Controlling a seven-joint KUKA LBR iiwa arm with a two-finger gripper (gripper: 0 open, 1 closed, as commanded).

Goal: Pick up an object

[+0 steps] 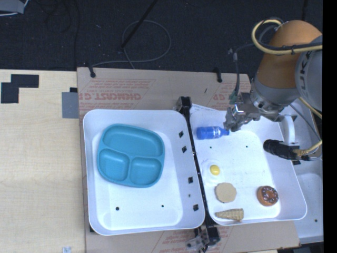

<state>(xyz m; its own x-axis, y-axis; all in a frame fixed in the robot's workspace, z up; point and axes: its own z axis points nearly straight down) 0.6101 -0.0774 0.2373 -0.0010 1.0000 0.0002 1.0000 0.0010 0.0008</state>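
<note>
In the right bin [295,204], tool [232,124] touching blue bottle [210,133].

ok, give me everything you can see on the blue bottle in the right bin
The blue bottle lies on its side near the far edge of the right bin, long axis running left to right in the camera view. It looks like translucent blue plastic, paler at its right end. The gripper sits right at that end; whether it actually grips the bottle can't be told. Nothing else touches it; the small yellow item lies apart, nearer the camera.

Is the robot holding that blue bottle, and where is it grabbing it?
Cannot tell for sure: the tool sits at the right end of the blue bottle, but no grip is visible.
</note>
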